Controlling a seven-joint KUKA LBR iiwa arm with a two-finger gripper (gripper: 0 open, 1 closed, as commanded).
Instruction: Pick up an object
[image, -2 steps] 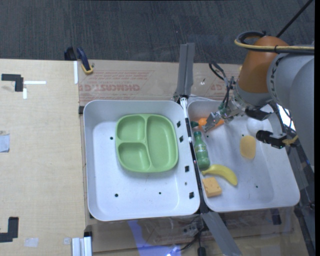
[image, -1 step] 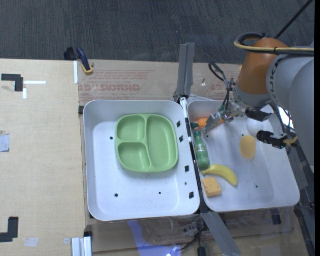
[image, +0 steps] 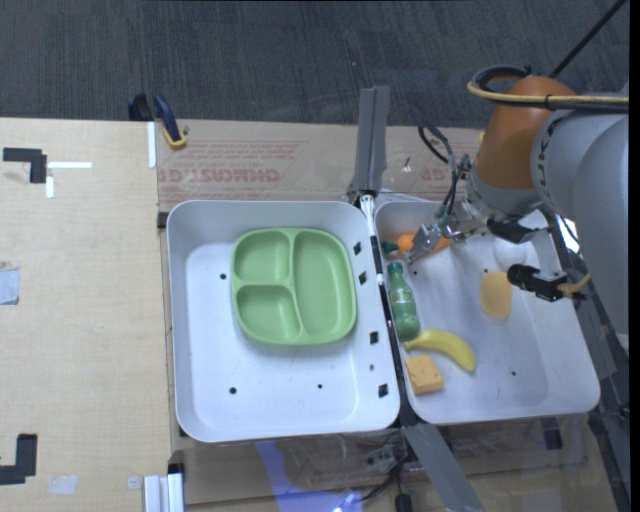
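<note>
The right bin holds a green bottle lying along its left wall. A yellow banana and a square orange-yellow block sit near the bin's front left. A pale yellow rounded object rests in the middle. A small orange object lies in the back left corner, partly hidden. My gripper is low over that corner, just right of the orange object and above the bottle's cap end. Nothing shows between its metal tips.
The left bin holds a green divided plate. A grey upright post stands behind the wall between the bins. The arm's orange band and cables hang over the right bin's back edge.
</note>
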